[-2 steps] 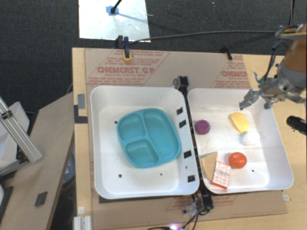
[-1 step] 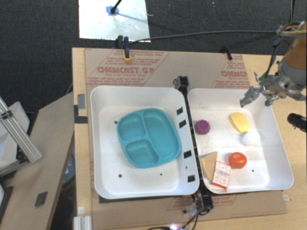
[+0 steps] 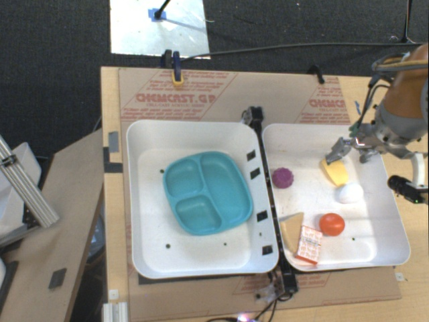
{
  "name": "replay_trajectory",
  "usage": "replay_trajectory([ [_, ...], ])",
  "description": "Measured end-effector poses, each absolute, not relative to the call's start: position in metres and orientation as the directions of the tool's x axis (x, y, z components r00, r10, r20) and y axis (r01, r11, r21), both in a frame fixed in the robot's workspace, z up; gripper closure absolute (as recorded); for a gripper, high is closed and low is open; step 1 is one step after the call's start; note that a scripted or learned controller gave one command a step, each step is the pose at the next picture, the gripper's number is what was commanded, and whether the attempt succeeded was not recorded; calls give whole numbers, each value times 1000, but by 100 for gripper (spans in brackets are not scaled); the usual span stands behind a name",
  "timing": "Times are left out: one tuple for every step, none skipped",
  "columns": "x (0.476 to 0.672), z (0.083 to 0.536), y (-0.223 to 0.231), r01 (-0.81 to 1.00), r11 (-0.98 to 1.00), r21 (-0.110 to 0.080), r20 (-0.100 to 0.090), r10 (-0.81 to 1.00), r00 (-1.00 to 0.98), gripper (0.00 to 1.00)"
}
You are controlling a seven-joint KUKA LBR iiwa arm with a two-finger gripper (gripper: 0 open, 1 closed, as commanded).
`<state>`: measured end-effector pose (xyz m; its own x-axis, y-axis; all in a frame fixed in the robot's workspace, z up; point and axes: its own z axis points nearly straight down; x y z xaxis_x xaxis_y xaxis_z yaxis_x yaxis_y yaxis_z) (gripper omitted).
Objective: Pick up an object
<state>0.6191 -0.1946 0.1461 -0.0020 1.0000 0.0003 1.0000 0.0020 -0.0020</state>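
The right bin holds several small objects. A yellow block lies in its far half. A white ball sits just in front of the block. A purple ball rests near the bin's left wall. Toward the front are a red tomato-like ball, a tan wedge and a red and white packet. My gripper hangs over the bin's far right part, open. Its left finger is just above the yellow block's far end. Nothing sits between the fingers.
The left bin holds a teal divided plate. A black clipped divider joins the two bins. A cardboard sheet lies under the bins. Black cables cross behind the bench.
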Motion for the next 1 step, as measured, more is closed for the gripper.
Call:
replay_trajectory([
  [628,95,-198,1000,5,-1,0,1000,-5,0],
])
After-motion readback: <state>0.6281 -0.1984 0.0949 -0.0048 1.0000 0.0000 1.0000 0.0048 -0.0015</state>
